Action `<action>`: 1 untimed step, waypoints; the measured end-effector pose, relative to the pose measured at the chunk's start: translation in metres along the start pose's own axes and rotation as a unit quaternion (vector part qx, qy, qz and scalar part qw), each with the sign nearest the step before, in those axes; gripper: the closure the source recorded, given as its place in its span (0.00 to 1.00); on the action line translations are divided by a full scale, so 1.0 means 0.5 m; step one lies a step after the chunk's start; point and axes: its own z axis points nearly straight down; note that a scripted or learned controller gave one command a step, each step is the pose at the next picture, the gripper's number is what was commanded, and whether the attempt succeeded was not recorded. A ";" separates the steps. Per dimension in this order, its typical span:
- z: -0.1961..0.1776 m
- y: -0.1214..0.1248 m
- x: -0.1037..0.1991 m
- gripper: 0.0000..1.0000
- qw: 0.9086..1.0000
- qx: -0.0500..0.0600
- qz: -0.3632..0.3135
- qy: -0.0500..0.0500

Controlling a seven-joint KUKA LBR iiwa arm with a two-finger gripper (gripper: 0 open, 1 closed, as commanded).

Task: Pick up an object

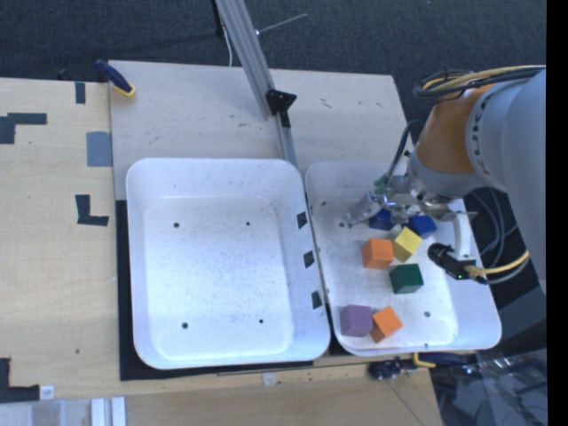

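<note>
The claw [383, 213] sits low over a blue cube [382, 221]; its grip state I cannot tell.

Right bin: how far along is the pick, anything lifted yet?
Done: the arm's hand is down in the right bin, at a blue block. In hand: nothing visibly lifted; whether it grips that block cannot be told. Left: grasp and raise one. The yellow, orange, green and purple blocks lie in the bin.
</note>
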 end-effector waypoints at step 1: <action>-0.015 0.000 0.000 1.00 1.000 0.000 -0.001 -0.001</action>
